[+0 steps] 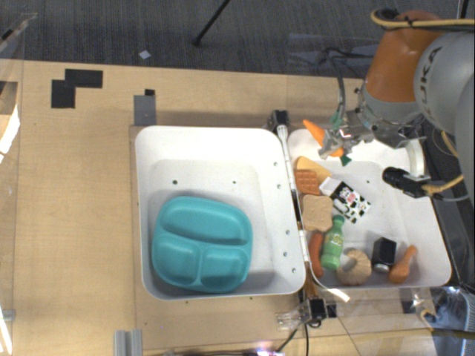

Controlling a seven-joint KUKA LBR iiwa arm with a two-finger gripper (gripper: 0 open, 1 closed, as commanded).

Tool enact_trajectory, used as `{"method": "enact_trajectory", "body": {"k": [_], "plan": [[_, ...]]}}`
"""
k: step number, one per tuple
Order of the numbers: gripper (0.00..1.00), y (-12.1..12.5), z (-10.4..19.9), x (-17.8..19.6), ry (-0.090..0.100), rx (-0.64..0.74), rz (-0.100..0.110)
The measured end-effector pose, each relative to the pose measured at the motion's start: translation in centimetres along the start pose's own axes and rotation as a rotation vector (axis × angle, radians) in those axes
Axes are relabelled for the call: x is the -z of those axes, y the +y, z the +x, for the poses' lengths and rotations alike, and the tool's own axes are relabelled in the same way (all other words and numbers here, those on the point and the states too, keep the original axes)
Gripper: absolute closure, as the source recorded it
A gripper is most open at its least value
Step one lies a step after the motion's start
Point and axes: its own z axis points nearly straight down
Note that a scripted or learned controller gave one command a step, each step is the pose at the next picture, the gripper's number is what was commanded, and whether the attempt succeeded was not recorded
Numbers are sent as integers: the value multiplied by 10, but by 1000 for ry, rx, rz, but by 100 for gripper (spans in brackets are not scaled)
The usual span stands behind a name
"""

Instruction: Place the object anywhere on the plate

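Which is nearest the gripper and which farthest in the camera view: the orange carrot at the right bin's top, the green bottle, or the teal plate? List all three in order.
From the gripper:
1. Orange carrot, right beside it at the right bin's top edge.
2. Green bottle, lower down in the same bin, near the divider.
3. Teal plate, across in the left bin, at its lower part.

Plate (200, 245) in lower part of left bin (211, 143). Right bin (438, 236) holds clutter along its left and bottom sides; bottle (332, 243) lower left, gripper (335, 145) above upper-left corner.
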Motion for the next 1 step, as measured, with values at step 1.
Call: {"method": "enact_trajectory", "body": {"k": [1], "plan": [[100,-21,74,13,4,-1,2]]}}
